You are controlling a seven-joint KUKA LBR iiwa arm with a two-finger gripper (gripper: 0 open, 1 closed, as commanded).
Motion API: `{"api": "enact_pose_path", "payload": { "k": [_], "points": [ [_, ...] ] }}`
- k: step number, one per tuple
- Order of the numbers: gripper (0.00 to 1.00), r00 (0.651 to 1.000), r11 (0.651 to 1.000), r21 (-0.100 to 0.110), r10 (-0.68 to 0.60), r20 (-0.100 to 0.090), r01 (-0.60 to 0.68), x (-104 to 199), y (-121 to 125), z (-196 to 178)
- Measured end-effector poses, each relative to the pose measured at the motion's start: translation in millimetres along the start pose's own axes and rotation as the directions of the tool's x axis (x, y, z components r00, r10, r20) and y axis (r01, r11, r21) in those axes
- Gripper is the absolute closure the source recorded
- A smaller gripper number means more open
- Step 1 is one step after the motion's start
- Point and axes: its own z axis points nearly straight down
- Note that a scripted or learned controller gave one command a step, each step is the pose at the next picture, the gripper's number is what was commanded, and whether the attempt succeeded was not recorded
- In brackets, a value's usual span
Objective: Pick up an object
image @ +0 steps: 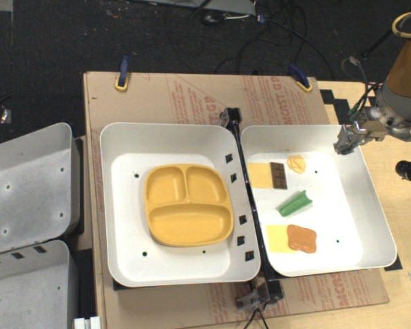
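Note:
The right bin point(356, 204) holds several small items: a yellow square point(259, 175) with a brown chocolate bar point(279, 175) beside it, a small yellow round piece point(296, 164), a green pepper-like piece point(294, 203), and an orange piece point(302, 238) lying partly on another yellow square point(277, 238). My gripper point(345, 144) hangs over the bin's far right rim, up and to the right of the small yellow piece, apart from every item. Nothing is seen between its fingers.
The left bin point(123, 252) holds a yellow divided plate point(189, 205). A black divider point(245, 204) runs between the bins. Grey metal trays point(27, 184) lie at the left. Two clamps point(122, 74) hold the cardboard's far edge.

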Motion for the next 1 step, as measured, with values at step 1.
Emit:
{"api": "enact_pose_path", "payload": {
  "k": [1],
  "points": [
    [1.00,1.000,1.000,-0.001,-0.003,0.000,0.003,8.3,5.4,-48.5]
  ]
}}
